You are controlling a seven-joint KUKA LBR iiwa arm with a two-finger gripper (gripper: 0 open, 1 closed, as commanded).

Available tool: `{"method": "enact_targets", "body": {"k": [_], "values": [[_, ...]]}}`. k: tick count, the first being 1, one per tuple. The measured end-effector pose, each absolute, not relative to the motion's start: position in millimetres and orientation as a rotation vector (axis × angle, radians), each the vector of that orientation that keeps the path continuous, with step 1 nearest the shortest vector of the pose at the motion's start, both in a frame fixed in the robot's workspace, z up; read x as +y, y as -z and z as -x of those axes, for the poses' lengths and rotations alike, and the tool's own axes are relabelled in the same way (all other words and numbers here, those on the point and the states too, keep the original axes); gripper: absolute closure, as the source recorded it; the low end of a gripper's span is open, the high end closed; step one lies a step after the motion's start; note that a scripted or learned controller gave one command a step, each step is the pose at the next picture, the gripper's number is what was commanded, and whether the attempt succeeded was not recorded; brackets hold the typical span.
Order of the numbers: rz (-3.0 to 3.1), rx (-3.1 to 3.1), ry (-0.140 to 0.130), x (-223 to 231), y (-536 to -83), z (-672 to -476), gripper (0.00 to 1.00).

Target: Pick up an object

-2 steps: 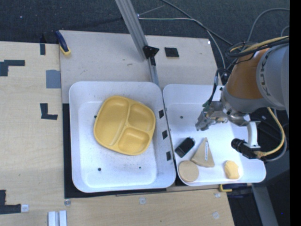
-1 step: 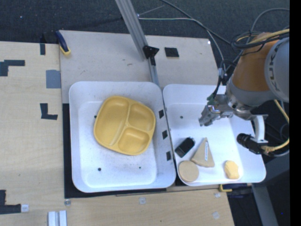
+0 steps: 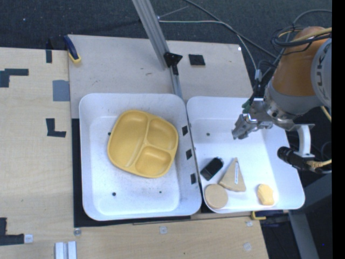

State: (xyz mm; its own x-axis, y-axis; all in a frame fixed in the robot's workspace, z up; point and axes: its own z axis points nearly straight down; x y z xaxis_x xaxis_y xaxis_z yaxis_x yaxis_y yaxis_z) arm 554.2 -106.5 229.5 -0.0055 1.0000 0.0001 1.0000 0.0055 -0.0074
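Note:
In the right bin [image 3: 215,112], near its front, lie a small black block [image 3: 212,168], a tan wedge-shaped piece [image 3: 234,176], a round tan disc [image 3: 216,196] and a small yellow lump [image 3: 265,193]. A yellow divided plate [image 3: 143,143] rests in the left bin [image 3: 97,198]. My gripper [image 3: 241,131] hangs over the back half of the right bin, above and behind the wedge, with nothing visible between its fingers.
A slanted metal pole [image 3: 153,28] rises behind the bins, with a black clip at its foot. Cables run across the dark floor at the back. A blue and yellow clamp [image 3: 72,49] sits at the bench's back left corner.

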Motion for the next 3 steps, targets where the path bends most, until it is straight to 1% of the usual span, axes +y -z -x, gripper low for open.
{"method": "enact_targets", "body": {"k": [2,3], "values": [[2.204,-2.227,-0.016,13,-202,-554.2,1.0],[2.205,-2.227,-0.016,60,-199,-547.6,1.0]]}}
